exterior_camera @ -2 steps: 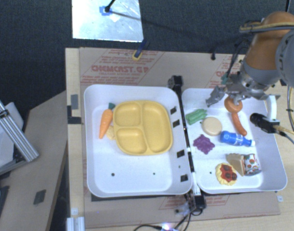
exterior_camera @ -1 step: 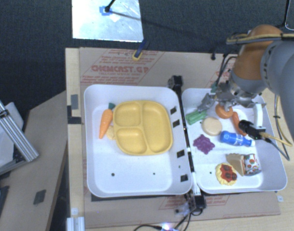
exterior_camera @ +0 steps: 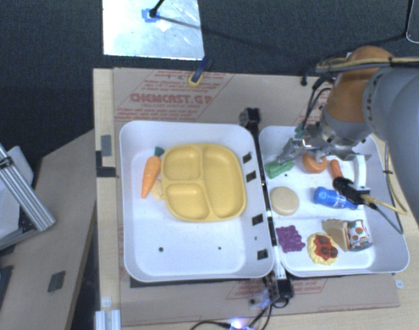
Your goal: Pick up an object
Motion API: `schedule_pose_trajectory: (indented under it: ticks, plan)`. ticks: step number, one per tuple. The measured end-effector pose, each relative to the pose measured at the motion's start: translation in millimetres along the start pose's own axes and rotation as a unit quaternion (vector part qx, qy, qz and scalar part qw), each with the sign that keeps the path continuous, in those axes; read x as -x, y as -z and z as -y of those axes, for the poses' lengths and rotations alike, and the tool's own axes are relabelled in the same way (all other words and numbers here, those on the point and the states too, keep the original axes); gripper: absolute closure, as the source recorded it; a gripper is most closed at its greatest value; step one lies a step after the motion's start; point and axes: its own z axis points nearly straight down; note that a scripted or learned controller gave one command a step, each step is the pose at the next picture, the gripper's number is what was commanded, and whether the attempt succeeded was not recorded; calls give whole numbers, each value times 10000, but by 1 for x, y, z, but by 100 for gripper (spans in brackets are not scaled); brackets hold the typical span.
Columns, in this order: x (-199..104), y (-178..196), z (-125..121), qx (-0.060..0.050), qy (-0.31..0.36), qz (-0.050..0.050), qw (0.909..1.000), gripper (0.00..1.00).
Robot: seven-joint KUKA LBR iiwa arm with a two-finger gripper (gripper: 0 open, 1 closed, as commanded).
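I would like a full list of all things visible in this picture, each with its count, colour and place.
bins: 2, white, side by side on the bench
plate: 1, yellow, three compartments, in the left bin
carrot: 1, orange with green top, left bin, beside the plate's left edge
green toy: 1, green, right bin, upper left
orange toy: 1, orange, right bin, top, under the hand
cookie: 1, beige, round, right bin, middle left
bottle: 1, blue, right bin, middle
grapes: 1, purple, right bin, lower left
pizza: 1, red and yellow, right bin, bottom
carton: 1, tan and white with red marks, right bin, lower right
arm: 1, grey with orange band, entering from the right
hand: 1, over the right bin's top
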Motion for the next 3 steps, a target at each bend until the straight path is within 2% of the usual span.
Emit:
schedule_pose_trajectory:
  ticks: [1,2,3]
  plan:
    - [-1,8,0,-8,8,-8,10000,100]
    - [-3,52,-3,-21,13,-13,10000,100]
    - [-4,115,0,-10,17,-10,10000,100]
